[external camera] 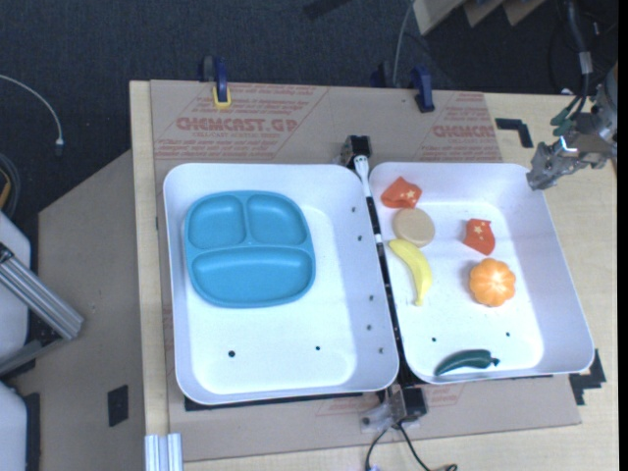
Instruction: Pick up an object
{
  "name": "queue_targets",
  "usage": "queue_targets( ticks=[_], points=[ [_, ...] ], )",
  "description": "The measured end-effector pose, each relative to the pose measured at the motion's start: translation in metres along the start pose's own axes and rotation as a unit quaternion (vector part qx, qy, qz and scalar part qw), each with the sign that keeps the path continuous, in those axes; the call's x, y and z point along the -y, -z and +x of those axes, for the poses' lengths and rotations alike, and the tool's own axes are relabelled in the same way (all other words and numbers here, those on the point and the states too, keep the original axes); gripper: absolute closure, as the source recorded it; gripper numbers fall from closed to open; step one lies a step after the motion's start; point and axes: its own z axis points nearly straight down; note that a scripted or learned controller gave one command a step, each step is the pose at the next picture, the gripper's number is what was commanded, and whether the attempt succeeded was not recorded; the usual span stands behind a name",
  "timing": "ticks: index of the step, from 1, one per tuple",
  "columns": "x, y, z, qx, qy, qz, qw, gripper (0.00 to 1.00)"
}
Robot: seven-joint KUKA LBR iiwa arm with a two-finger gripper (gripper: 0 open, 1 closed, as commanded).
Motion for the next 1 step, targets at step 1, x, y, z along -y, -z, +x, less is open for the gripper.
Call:
queue_targets(
  ticks=[1],
  points=[
    [0.0141, -0.0151, 0.0503, -0.003, 0.001, 0.005, 1.0, 1.0]
  ],
)
